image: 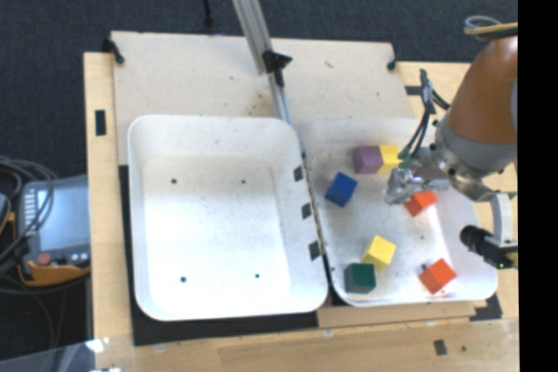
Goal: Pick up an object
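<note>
We see the counter [192, 74] carrying two shallow white bins side by side; the left bin [218, 218] lies well away from the fingers, the right bin [462, 270] lies beneath them. The grey arm [488, 100] with its orange band reaches in over the right bin, and its fingers [405, 185] hang low above the bin floor. We cannot tell whether they are spread or pressed together, as the metal parts blur into one another. An orange block [422, 203] sits just beside the fingers, on the near side and touching or almost touching them; we cannot see it caught between them. A purple block [367, 158] lies near the fingers, off toward the left bin and a little farther back, with a small yellow block [390, 156] touching it on the side facing the fingers. A blue block [341, 189] rests farther toward the left bin. Nearer the front edge, a yellow block [380, 250] and a green block [359, 277] lie close together, and a second orange block [438, 275] sits apart from them, in front of the fingers
</note>
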`<state>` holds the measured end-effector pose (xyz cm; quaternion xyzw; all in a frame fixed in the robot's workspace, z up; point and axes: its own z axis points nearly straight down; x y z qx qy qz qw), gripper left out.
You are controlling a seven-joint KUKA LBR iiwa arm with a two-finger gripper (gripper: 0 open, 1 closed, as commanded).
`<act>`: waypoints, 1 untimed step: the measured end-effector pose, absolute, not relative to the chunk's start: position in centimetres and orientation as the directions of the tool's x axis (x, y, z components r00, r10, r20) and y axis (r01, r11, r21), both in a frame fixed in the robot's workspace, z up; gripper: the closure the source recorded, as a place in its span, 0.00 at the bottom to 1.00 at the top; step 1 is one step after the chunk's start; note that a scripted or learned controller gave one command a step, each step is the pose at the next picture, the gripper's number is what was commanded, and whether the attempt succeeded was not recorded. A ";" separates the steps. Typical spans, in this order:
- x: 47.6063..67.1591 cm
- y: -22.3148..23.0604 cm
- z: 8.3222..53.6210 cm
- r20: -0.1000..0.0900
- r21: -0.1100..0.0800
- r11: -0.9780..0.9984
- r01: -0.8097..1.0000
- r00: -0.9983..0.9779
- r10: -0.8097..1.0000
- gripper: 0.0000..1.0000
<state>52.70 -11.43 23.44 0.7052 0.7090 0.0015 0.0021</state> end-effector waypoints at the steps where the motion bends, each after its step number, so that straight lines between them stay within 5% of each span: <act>1: 55.3 -6.6 22.7 0.000 0.002 0.007 1.000 -0.007 1.000 1.00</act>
